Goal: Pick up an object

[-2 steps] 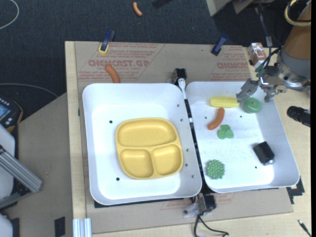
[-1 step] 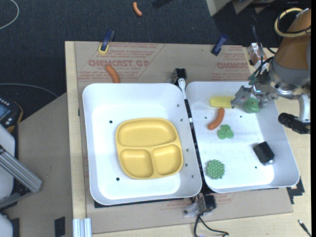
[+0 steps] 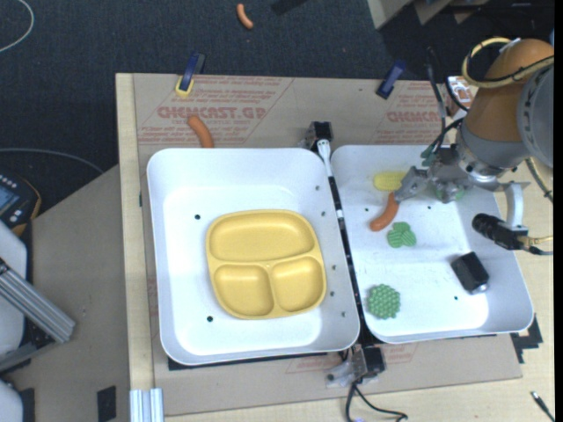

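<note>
Just below claw [image 3: 413, 185], orange sausage [image 3: 383, 212], perhaps touching

Arm [image 3: 510, 104] reaches in from right, wrist bent down, end effector [image 3: 413, 185] low.

Red "CHEMCAST GP" print on brown board [image 3: 230, 111], repeated.

Bright, even light; soft shadows, slightly grainy.
</note>
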Motion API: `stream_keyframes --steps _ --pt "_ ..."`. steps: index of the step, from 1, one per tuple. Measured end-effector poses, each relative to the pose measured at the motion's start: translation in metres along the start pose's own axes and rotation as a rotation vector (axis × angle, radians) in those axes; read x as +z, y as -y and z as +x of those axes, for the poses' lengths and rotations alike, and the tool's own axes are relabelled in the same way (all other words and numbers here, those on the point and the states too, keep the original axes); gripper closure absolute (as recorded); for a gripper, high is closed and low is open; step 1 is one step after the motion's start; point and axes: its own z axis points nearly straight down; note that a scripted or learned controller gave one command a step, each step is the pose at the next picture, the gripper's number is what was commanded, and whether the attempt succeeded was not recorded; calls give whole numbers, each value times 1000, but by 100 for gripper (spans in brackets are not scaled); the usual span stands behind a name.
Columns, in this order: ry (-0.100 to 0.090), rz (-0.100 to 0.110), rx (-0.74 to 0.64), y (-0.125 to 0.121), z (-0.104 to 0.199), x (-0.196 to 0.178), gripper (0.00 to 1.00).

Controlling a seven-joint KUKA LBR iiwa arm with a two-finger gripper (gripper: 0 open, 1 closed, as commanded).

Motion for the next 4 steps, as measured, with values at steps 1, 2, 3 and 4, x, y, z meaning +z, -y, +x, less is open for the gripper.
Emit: stream_keyframes --steps 1,2,3,4 --pt "2 -9 0 -2 1 27 0" --pt "3 -9 0 -1 1 17 100" --pt "4 -13 0 -2 4 -27 100" --pt "4 -16 0 0 10 -90 100"
